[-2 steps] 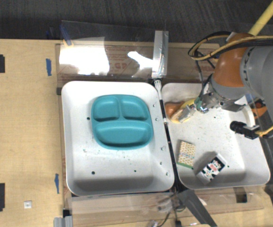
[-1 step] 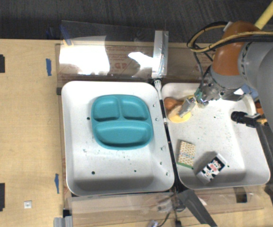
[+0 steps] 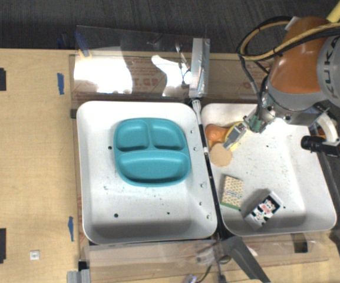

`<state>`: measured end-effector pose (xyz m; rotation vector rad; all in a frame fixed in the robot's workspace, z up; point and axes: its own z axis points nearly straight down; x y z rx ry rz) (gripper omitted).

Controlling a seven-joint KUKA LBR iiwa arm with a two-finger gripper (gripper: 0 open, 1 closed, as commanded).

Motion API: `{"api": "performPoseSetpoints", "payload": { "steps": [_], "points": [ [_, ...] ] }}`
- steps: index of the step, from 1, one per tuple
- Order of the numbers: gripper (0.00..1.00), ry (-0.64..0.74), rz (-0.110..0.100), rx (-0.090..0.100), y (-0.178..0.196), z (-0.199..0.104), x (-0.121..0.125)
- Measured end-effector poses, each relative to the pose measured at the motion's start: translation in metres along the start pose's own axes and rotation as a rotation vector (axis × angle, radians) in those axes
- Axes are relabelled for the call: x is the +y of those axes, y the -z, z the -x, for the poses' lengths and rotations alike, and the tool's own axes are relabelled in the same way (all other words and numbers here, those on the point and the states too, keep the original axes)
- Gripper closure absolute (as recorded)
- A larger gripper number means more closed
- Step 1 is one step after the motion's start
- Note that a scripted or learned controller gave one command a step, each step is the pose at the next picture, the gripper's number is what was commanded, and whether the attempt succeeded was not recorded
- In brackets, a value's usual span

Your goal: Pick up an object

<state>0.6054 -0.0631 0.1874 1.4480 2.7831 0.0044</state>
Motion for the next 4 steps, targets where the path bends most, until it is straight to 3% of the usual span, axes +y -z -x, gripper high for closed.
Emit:
{"api": "performPoseSetpoints", "payload": {
  "steps": [1,2,3,4],
  "points": [
    [0.00,-0.138,-0.001,-0.001,-0.002,0.000,0.021],
    [0.00,0.008,0.000,-0.002,-0.002,0.022,0.042],
    [0.00,-0.042,-0.004,0.001,-0.072,0.056,0.007],
    [0.00,0.179,0.013,-0.017,-0.076,0.037,-0.012]
  ]
}}
